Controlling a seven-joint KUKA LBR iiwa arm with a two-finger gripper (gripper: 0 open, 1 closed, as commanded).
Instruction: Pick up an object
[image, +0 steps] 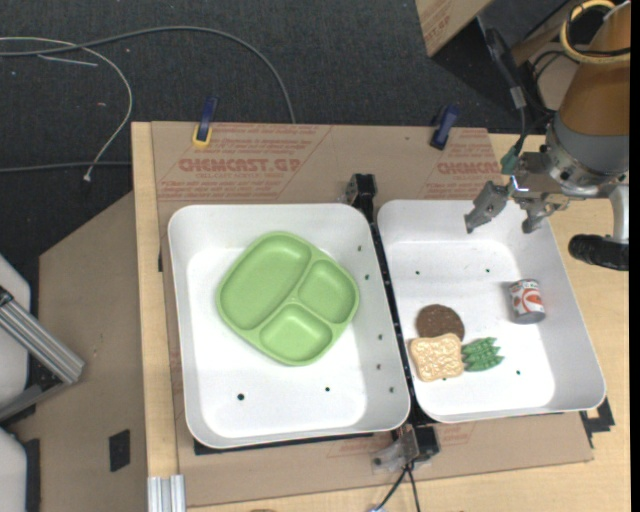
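A green divided plate (288, 297) lies in the left bin (190, 235), while in the right bin (570, 385) a brown cookie (439, 321), cracker (436, 358), green pea pod (481, 354) and small can (526, 301) lie below the empty end effector (507, 215), fingers spread apart.

The arm (597, 95) was a thick rounded column, orange over its upper stretch and pale grey lower down at the wrist. Black cables looped beside it. Below the wrist sat a cluttered metal block, and from it the gripper (508, 212) ended in two slim grey fingers (482, 213).
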